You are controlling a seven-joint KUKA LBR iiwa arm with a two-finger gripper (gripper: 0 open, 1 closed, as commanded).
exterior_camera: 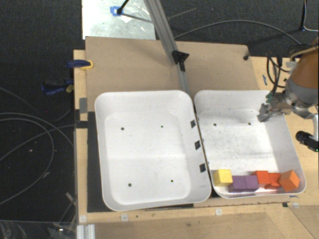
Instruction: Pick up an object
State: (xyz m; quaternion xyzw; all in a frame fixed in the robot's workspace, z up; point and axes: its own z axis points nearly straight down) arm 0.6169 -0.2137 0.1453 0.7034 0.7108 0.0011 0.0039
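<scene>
Spanning the counter (149, 68) from left to right were two shallow white bins: the left bin (107, 133) bare, the right bin (234, 143) carrying a row of blocks along its near wall. That row ran from a yellow block (223, 176) through a purple block (244, 183) and a red-orange block (266, 179) to an orange block (289, 180) tilted in the near right corner, each touching or just beside the next. The end effector (264, 114) hung over the far right part of the same bin, well apart from the blocks; whether it was open or closed could not be told. A clean pick likely called for travelling toward the near wall and descending on an end block, probably the yellow one, whose left side stood free, since the tight packing and the bin wall risked blocking a grip elsewhere.
</scene>
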